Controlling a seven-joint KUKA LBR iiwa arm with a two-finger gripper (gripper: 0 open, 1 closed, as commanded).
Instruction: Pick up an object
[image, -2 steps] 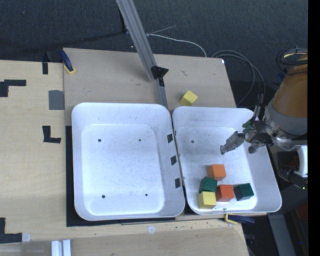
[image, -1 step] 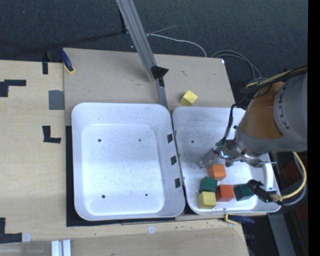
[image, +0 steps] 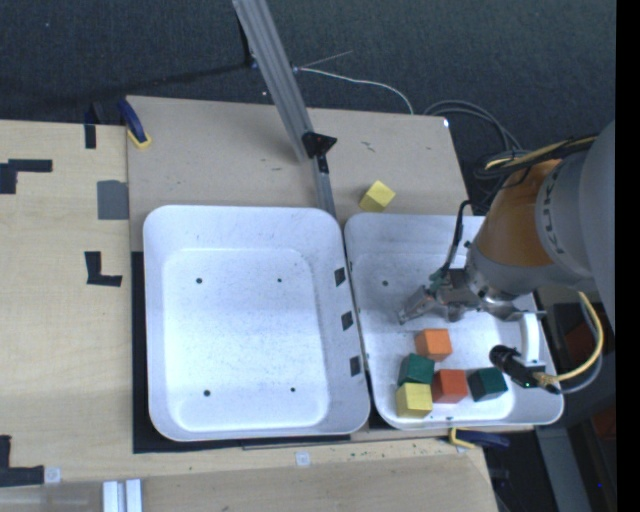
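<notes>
Jaws (image: 418, 308) slightly parted, holding nothing, over the right bin (image: 385, 250); the orange block (image: 434, 343), nearest object, lies just below-right of them.

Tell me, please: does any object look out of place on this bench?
Yes. One yellow block lies on the bench board beyond the right bin, just past its far rim, while the orange, red, two green and another yellow block sit inside that bin.
</notes>
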